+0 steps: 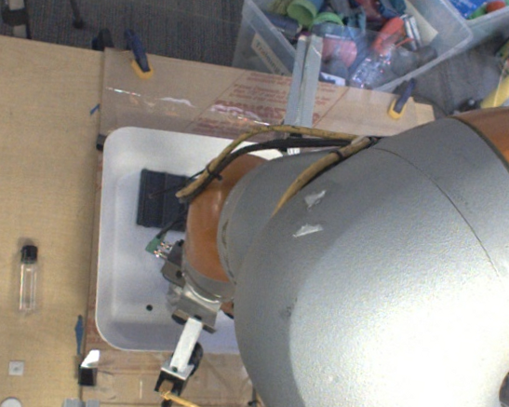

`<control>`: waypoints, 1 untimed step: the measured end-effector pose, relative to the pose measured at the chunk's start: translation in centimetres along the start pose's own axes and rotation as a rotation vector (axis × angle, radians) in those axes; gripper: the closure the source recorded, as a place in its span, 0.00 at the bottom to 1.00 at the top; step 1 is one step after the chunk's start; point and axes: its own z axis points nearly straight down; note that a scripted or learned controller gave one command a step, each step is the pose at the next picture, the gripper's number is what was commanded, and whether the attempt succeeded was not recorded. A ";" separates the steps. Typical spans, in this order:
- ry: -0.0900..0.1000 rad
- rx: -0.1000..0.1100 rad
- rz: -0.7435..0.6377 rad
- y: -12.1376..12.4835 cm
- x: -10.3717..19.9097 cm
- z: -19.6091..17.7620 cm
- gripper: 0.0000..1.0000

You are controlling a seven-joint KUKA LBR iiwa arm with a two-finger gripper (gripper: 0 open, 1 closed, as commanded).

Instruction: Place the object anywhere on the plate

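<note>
Reaches in from the right, grey and huge, and covers most of the white bin (106,224). Ends in the gripper (185,339), low by the bin's near rim and largely hidden; cannot tell whether apart or together. Leaves in sight a flat black piece (156,198), perhaps the task's object, lying in the bin's left part beside the wrist. Well left on the bench (22,118), a small glass vial (28,277).
</note>
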 end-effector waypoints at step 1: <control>0.001 -0.001 -0.262 4.5 -6.5 -3.2 1.00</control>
